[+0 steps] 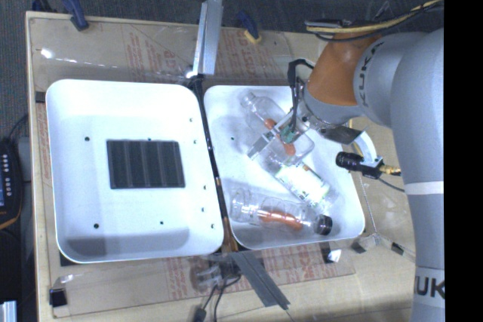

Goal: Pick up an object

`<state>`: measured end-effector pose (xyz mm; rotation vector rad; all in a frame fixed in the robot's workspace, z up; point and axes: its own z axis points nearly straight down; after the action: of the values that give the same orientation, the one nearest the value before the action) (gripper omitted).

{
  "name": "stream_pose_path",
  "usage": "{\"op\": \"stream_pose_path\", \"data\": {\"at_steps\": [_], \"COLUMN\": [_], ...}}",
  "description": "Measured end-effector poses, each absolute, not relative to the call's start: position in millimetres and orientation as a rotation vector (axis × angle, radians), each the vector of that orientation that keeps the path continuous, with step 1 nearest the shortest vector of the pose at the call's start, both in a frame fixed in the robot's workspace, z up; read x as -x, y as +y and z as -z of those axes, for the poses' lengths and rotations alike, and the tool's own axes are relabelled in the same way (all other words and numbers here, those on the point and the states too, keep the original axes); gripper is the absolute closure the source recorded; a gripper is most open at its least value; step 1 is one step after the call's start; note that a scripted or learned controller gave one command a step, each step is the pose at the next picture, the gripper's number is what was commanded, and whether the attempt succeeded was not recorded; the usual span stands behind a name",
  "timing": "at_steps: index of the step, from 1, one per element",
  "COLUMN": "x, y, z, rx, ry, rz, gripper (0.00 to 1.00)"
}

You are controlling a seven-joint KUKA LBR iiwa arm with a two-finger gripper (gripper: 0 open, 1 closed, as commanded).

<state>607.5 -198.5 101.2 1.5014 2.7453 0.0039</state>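
Note:
Several clear plastic bottles lie in the right bin (349, 216). One bottle (255, 106) rests near the bin's far edge. A second bottle with a white label (303, 180) lies slantwise in the middle. A third bottle with orange contents (269, 214) and a black cap (324, 225) lies along the near edge. My gripper (281, 136) reaches down from the right into the middle of this bin, right over the upper end of the labelled bottle. The glare of the clear plastic hides how it meets the bottles.
The left bin (75, 162) holds a dark ribbed rectangle (146, 164) on its floor. A grey metal bar (207, 35) stands behind the gap between the bins. Blue clamps (74, 10) sit on the bench's far edge. The grey arm (407, 117) covers the right side.

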Motion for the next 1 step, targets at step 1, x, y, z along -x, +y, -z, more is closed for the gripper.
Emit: {"op": "stream_pose_path", "data": {"at_steps": [1], "x": [-649.6], "y": [-212.2], "z": [-100.5], "rx": [-1.434], "ry": [2.802], "rz": [0.011], "gripper": [0.0]}}
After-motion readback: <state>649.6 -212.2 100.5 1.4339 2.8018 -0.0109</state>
